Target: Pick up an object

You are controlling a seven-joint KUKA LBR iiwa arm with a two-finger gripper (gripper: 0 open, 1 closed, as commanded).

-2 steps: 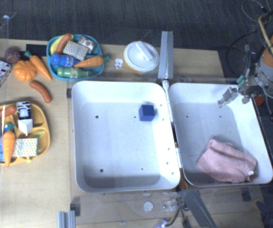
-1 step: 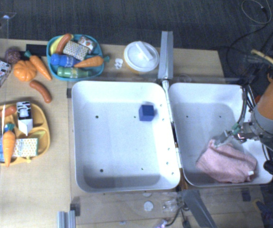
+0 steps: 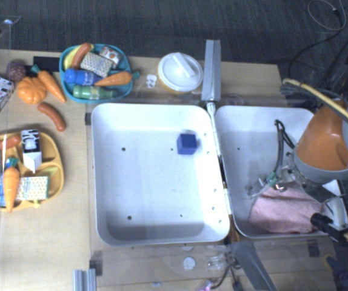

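Fingers: can't tell state, gripper [image 3: 270, 180] low in right bin [image 3: 247, 132], touching crumpled pink cloth [image 3: 283, 211] at near side. Small blue cube [image 3: 187, 143] in left bin [image 3: 131, 211]. Tan bench [image 3: 71, 162], dark carpet [image 3: 162, 11] beyond.

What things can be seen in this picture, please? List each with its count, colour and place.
Bins: two, white, side by side on the bench.
Block: one, blue, in the left bin, near its upper right.
Cloth: one, pink, in the right bin, lower part.
Blue bowl: one, holding toy food, above the left bin.
Yellow tray: one, holding toy food, left of the bins.
Loose toys: several, mostly orange, at upper left of the bench.
Round container: one, white lid, above the bins.
Arm: one, grey with orange band, over the right bin.
Gripper: one, at the cloth's upper edge.
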